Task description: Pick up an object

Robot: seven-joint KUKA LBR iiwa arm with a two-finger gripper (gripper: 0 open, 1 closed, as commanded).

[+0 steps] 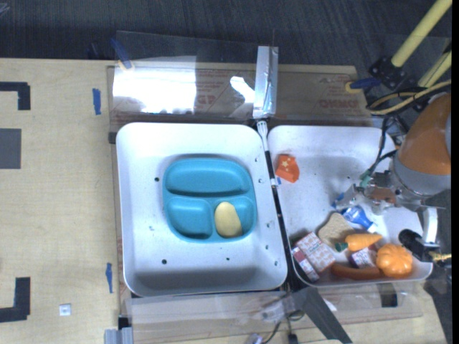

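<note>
Over the right bin [315,138] | gripper [373,192] hung just above the blue-white packet [356,216]; whether fingers were apart or together, cannot tell | carrot [361,241], orange pumpkin [394,260] lay nearer that bin's front wall | nothing lifted yet; grasp and raise judged left.

arm [429,156]: grey, rounded, bulky
band: orange, broad, above wrist
wrist: grey, with small coloured parts and dark cables
gripper [373,196]: metal, partly blurred
</note>
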